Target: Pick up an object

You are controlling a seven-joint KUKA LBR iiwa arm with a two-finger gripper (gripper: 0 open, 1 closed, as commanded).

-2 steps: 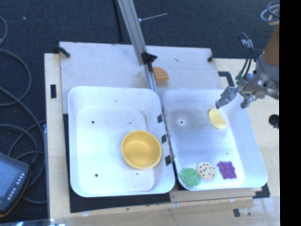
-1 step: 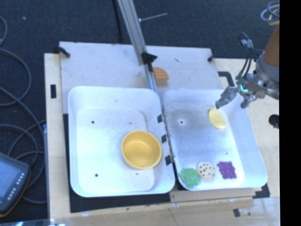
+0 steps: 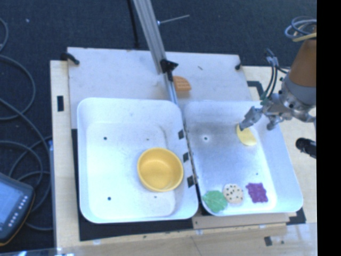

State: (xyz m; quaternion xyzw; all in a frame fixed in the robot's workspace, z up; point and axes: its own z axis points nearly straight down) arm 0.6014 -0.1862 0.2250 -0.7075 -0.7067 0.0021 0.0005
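Here my gripper (image 3: 259,120) hangs over the right bin (image 3: 282,159), fingers spread apart with nothing between them, one tip just above the pale yellow piece (image 3: 247,137). A green piece (image 3: 215,200), a spotted cookie (image 3: 233,193) and a purple piece (image 3: 257,192) line that bin's near edge, and a yellow bowl (image 3: 160,169) sits in the left bin (image 3: 101,127).

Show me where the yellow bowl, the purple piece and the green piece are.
yellow bowl (image 3: 160,169): camera view, inside bottom.
purple piece (image 3: 257,192): camera view, its middle.
green piece (image 3: 215,200): camera view, its middle.
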